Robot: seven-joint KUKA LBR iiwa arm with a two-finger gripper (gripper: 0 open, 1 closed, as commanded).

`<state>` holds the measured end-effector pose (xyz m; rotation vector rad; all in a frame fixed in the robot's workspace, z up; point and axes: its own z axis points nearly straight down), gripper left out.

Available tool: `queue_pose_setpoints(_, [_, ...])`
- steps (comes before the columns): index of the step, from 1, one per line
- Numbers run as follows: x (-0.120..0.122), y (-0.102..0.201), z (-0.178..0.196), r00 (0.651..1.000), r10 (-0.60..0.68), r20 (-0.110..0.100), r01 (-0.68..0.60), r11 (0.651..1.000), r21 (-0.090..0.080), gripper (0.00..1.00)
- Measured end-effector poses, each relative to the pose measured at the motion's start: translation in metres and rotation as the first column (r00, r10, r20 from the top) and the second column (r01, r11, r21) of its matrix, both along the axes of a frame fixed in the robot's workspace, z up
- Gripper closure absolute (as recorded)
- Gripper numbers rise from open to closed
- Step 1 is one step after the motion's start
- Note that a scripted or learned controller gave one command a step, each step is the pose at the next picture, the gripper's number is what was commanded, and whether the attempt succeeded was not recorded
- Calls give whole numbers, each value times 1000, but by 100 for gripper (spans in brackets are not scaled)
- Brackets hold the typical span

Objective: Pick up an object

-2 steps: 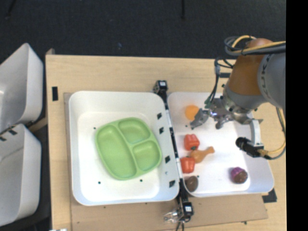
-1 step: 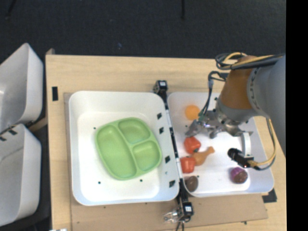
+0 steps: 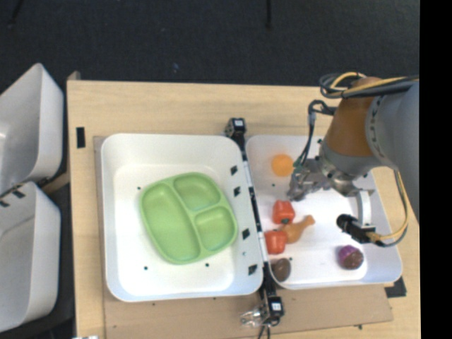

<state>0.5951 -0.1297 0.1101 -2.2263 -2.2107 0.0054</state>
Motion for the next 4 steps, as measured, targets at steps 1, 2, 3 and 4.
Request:
queue_pose_setpoints(1, [7,-5,43,1000,1,7,-1,1000,-2,100])
queue_pose_setpoints(2, [7,-16,100,1000,2,9,-2,1000,-3,100])
queue_pose_setpoints(3, [8,-17,131,1000,8,7,-8,1000,-2,100])
queue_pose_setpoints(4, [10,30,120,1000,13,3,-13,1000,0,100])
